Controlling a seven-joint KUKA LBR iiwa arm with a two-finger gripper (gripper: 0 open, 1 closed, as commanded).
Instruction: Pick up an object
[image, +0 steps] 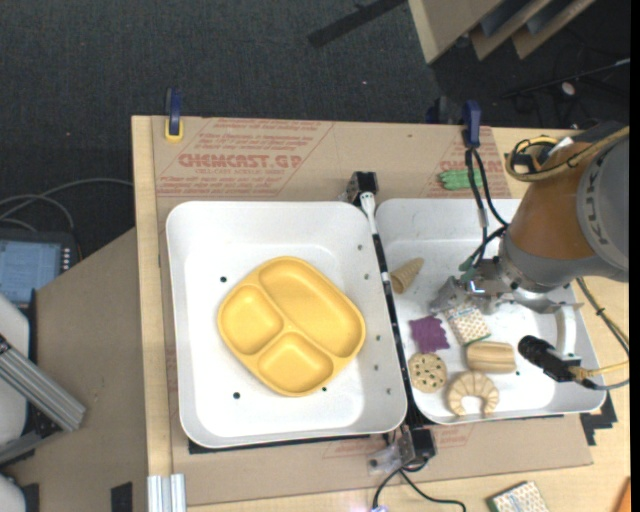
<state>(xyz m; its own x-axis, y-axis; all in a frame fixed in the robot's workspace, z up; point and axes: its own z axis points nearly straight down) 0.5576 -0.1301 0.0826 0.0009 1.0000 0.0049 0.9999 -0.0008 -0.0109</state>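
Toys in the right bin (590, 395) wait while my gripper (468, 292) hangs over the waffle square (467, 323), fingers hidden so I cannot tell, drop next

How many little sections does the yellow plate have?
3. The yellow plate in the left bin has one long section along its upper right, one at the left, one at the bottom.
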